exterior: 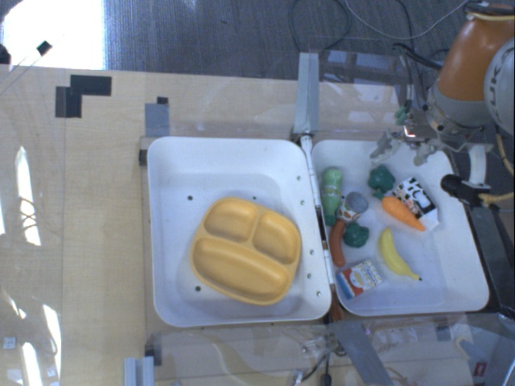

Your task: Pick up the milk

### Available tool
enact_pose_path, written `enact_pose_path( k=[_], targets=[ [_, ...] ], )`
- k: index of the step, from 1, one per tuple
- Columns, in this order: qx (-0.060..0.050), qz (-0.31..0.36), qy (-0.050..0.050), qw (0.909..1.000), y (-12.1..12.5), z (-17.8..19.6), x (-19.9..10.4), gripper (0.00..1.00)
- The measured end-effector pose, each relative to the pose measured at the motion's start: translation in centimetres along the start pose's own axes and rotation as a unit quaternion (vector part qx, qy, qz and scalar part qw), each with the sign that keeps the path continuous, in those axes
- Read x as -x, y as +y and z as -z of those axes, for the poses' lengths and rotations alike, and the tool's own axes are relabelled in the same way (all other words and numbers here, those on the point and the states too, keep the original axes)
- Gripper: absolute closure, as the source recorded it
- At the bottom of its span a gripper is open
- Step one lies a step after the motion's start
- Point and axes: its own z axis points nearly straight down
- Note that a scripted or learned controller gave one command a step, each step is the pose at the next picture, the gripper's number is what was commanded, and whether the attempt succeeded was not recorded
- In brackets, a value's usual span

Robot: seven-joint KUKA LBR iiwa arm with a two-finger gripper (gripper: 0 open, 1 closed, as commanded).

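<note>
Gripper (408, 145) above the right bin's (459, 292) far edge, fingers spread wide, nothing between them.
The milk (417, 199) (cow-patterned carton) lies tilted in the right bin, touching the carrot (401, 213), near the banana (397, 255). A yellow divided plate (245, 250) sits in the left bin (173, 215).

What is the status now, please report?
Gripper above right bin's far edge, holding nothing. Milk lies in right bin, carrot against it, broccoli beside. Not picked yet.
</note>
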Motion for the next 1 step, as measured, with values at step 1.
enact_pose_path(
  k=[1],
  targets=[
    [0.002, 0.05, 0.0, 0.9987, -4.88, -9.18, 5.79, 0.0]
  ],
)
